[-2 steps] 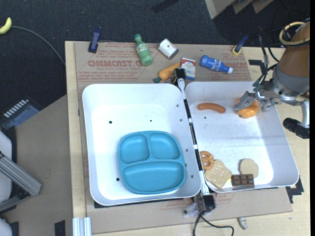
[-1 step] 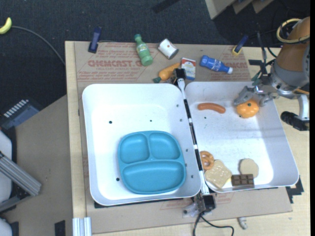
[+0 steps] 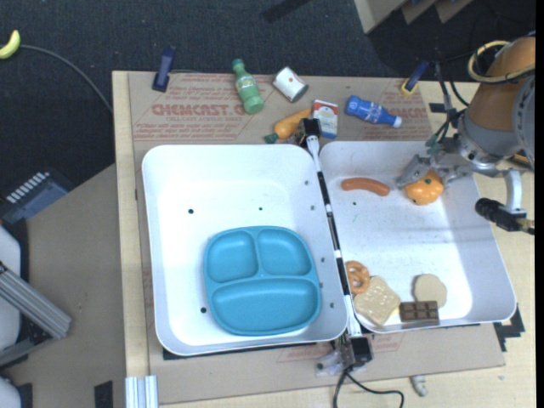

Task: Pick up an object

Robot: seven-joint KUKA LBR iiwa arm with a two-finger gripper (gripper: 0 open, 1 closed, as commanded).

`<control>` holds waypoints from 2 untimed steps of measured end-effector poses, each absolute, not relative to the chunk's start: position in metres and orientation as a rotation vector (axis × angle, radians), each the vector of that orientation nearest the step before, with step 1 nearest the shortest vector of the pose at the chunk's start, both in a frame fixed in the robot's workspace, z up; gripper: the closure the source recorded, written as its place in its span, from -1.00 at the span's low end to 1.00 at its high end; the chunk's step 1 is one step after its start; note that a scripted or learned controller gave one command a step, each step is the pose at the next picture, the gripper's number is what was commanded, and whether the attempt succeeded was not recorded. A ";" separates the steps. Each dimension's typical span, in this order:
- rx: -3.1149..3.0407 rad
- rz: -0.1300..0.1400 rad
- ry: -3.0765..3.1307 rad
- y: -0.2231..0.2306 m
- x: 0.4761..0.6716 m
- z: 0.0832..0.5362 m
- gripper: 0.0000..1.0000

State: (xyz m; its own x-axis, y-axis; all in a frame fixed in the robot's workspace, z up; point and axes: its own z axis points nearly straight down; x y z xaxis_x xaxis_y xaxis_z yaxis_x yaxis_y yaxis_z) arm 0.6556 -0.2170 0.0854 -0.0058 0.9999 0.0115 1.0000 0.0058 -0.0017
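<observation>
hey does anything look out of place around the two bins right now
Yes. Several toys lie on the bench behind the bins rather than inside one: a green bottle, a blue bottle, a small white can and a milk carton, all tipped on their sides. The blue tray sits squarely in the left bin.

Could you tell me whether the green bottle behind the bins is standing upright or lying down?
Lying down. The green bottle rests on its side on the cardboard sheet behind the left bin, its white cap pointing away from the bins.
</observation>
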 end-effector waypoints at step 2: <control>-2.220 -0.001 -2.225 -0.194 0.648 0.095 1.00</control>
